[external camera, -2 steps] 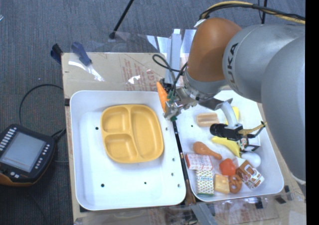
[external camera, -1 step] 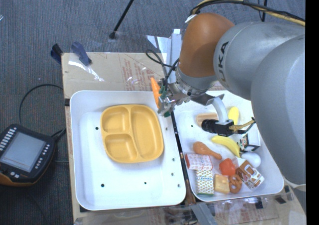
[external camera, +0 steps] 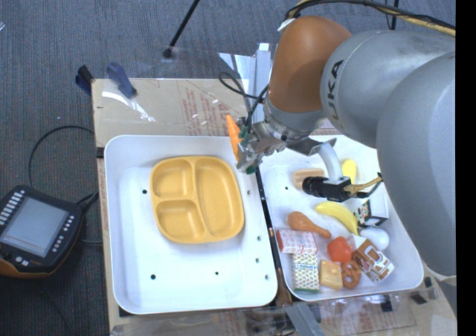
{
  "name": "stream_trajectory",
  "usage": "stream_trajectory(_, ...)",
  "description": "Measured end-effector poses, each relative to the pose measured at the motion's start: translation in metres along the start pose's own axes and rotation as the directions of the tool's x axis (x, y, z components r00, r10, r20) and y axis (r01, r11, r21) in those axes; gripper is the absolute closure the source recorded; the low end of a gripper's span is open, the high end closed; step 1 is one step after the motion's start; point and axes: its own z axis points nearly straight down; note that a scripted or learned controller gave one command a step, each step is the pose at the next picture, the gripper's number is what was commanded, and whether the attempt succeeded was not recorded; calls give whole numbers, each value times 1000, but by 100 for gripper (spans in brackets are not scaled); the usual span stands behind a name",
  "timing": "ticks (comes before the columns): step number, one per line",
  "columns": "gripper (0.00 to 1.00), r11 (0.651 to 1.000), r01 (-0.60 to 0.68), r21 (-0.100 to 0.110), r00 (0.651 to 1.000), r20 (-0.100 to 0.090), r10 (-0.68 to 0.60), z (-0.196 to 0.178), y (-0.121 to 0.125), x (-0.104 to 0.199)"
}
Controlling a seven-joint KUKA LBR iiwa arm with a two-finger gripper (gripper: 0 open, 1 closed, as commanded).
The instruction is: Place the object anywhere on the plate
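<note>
Clamping a slim orange carrot (external camera: 233, 136), the gripper (external camera: 245, 154) hangs beside the smooth yellow three-compartment plate (external camera: 197, 198).

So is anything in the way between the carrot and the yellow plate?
Nothing visible. The carrot sits at the gripper, above the edge where the two bins meet, and the plate lies just beside it in the left bin, with bare white floor between.

The plate (external camera: 197, 198) lay in the left bin (external camera: 126, 267); the banana (external camera: 338, 215), drumstick (external camera: 306, 224) and cartons (external camera: 301, 253) lay in the right bin (external camera: 405, 253), claw (external camera: 249, 154) between bins.
</note>
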Motion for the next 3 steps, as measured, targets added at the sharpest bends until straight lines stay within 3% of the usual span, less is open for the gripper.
stream_trajectory(1, 100, 996, -94, -9, 996, 3, 94, -41, -95, 0)
stream_trajectory(2, 100, 1000, -12, -13, 1000, 5, 12, -129, -84, -14)
stream_trajectory(3, 0, 1000, -12, -6, 1000, 4, 12, -126, -85, -13)
